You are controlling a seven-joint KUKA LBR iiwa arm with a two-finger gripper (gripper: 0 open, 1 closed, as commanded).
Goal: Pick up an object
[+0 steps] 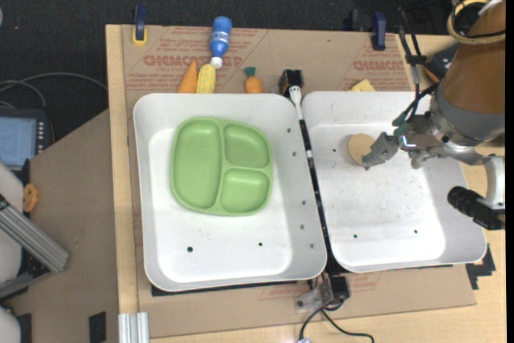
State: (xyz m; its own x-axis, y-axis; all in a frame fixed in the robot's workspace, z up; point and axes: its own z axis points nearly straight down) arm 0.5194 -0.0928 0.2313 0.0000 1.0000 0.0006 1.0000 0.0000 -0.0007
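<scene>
Tan, round and flat, a small disc (360, 147) like a cookie or a slice of bread lies on the floor of the right bin (385, 245), in its upper half, closer to the wall shared with the left bin (161, 197) than to the far wall. Its right side is hidden by the gripper (377, 157), whose dark fingers (372, 159) reach down over that edge; whether they are spread or pressed together I cannot tell, and nothing shows between them. Behind the gripper the grey arm (470, 104) with its orange band comes in across the right bin's upper right corner.

Around the disc the right bin's floor lies bare toward the near rim. In the left bin a green divided plate (221, 165) with three compartments sits a little above centre, apart from every wall. Beyond the left bin's far rim, on the cardboard, lie a toy corn cob (206, 78), a carrot (253, 82) and a small blue-and-white bottle (220, 38).
</scene>
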